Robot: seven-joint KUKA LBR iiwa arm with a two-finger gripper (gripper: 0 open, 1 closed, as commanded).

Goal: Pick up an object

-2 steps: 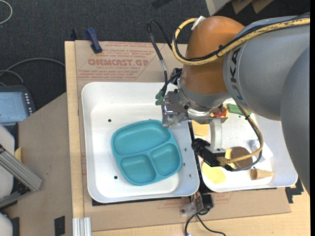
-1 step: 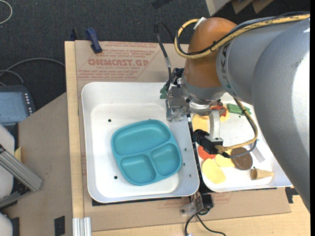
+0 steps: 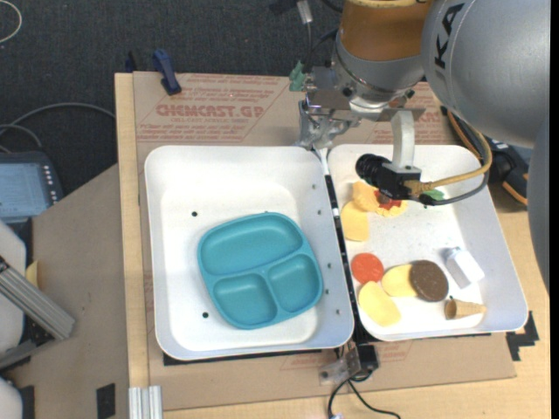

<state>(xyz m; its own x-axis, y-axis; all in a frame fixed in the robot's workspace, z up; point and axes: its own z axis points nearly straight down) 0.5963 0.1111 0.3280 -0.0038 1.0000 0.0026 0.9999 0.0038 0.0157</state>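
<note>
My gripper hangs over the far end of the ridge between the two white bins, below the grey and orange wrist. I see nothing held in it. The right bin holds small toy foods. A pale yellow piece lies nearest the gripper, with another yellow piece and a red bit just behind it. Toward the front lie an orange disc, two yellow pieces, a brown round cookie, a white block and a small cone. A teal divided plate lies in the left bin.
A black fitting with a yellow-green cable hangs from the arm over the back of the right bin. The bins rest on a cardboard sheet. A blue clamp sits at its far left corner.
</note>
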